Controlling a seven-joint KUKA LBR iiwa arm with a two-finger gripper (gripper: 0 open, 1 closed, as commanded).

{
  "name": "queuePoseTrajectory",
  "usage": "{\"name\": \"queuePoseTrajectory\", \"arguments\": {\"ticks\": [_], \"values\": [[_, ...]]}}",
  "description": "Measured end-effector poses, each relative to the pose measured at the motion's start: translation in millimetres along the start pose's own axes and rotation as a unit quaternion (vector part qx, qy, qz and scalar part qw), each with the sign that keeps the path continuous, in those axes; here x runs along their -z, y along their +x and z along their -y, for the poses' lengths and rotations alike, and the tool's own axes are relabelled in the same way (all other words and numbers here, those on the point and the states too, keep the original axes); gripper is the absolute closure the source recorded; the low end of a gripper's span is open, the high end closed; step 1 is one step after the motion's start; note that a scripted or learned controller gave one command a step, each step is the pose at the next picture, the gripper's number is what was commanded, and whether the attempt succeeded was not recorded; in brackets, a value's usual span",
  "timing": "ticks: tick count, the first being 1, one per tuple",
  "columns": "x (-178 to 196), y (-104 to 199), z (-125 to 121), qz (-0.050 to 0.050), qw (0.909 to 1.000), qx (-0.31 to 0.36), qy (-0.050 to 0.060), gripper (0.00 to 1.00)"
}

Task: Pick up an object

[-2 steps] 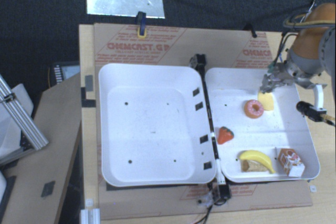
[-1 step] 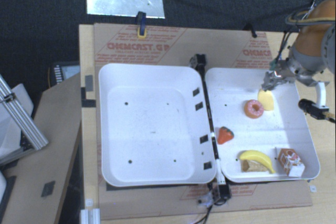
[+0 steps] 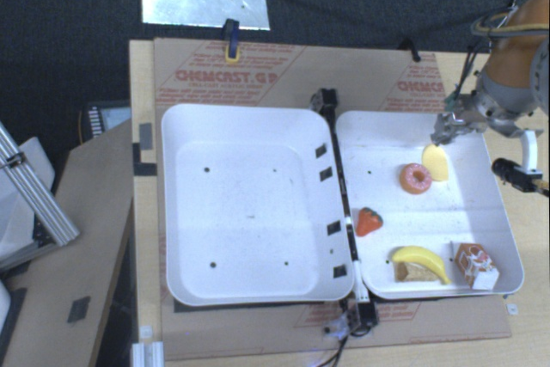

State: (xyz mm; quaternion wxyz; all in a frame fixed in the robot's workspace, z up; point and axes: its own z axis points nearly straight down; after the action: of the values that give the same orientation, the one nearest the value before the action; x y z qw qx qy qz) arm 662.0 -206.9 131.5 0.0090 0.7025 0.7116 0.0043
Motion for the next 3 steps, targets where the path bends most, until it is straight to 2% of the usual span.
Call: {"name": "queuePoseTrajectory", "arguments": {"ticks": [3], "values": [[34, -1, -4, 0.002, 1.0000, 0.001, -0.006, 1.00]]}}
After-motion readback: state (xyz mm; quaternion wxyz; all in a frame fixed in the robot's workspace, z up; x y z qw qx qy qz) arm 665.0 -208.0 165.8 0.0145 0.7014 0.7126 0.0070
